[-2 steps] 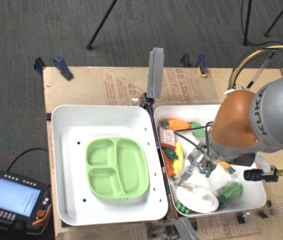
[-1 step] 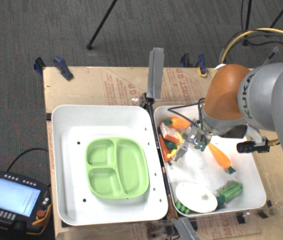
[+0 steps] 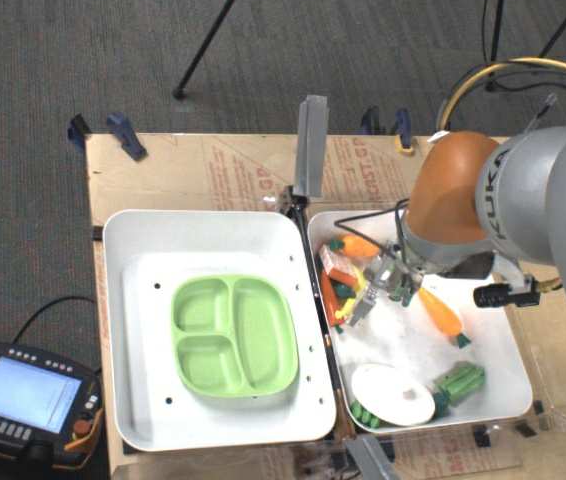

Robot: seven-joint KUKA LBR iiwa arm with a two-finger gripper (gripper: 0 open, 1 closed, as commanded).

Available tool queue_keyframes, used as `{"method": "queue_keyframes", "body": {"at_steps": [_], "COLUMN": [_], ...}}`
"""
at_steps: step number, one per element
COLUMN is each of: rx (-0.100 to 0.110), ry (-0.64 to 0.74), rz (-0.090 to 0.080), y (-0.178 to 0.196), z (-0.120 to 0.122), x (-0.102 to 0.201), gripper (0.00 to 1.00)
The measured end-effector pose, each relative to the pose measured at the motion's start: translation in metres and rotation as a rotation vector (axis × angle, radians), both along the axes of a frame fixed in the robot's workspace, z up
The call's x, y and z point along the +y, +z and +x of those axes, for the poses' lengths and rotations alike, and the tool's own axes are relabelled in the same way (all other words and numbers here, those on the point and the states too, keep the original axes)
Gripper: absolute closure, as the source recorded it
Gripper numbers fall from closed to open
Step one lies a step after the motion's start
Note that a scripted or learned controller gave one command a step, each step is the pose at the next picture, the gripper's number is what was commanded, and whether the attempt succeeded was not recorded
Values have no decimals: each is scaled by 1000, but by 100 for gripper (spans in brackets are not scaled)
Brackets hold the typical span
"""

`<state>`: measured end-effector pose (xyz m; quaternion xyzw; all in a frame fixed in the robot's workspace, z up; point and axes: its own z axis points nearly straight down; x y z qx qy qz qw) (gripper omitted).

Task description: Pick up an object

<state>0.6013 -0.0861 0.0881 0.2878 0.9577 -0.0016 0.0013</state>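
My gripper hangs low over the left half of the right bin, under the arm's orange band. Just left of it lie a red and white packet and an orange carrot against the bin's left wall. A second carrot with a green tip lies just right of the gripper. Nearer the front are a white round plate and a green ridged object. I see nothing held in the gripper.
The left bin holds a light green divided plate. A grey post stands behind the wall between the bins. A teach pendant sits at the lower left, off the bench.
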Motion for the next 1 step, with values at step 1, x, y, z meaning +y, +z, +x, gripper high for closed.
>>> {"method": "queue_keyframes", "body": {"at_steps": [1], "rx": [3], "ry": [44], "rz": [4], "y": [0], "z": [-13], "x": [-39], "gripper": [0]}}
